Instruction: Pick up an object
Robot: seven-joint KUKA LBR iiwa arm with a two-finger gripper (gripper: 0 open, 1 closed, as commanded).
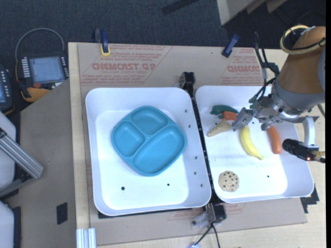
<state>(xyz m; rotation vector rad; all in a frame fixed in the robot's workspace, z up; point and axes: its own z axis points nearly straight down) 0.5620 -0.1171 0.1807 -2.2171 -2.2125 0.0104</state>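
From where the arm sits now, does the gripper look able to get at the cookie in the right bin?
Probably yes. The cookie lies alone on open bin floor, apart from the banana and hot dog. The gripper hangs over the same right bin, with nothing between them.

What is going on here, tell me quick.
A grey robot arm reaches in from the right over the right bin, its tool low among toy foods: a banana, a carrot, a cone-shaped piece, a green item and a cookie. Nothing is visibly held between its fingers. The left bin holds a blue divided plate, untouched.
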